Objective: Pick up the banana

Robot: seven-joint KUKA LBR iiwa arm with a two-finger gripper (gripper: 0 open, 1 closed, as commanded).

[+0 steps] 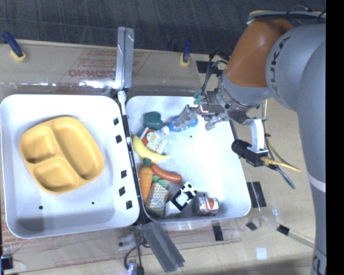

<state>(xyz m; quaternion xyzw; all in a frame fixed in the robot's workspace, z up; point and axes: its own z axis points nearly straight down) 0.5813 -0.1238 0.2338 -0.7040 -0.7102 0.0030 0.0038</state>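
Left bin (11,211): a yellow divided tray (61,153) with three compartments lies left of centre. Right bin (229,182): the objects cluster along its nine-o'clock wall. The banana (142,148) lies at about nine o'clock, curved, its near end running toward a hot dog (165,174) at five o'clock of it; a small red-and-white packet (155,141) rests across its upper half. A dark teal object (152,120) sits at twelve o'clock of the banana. A carrot (145,183) lies upright at six o'clock of the banana, touching a patterned packet (157,197). A black-and-white checkered block (183,197) and a small can (206,205) on its side lie along the six-o'clock wall. The gripper (186,118) hovers at the bin's twelve o'clock, at two o'clock of the banana and apart from it; it appears to carry nothing, though whether its fingers are apart or together cannot be told. The grey arm (286,56) enters from three o'clock.
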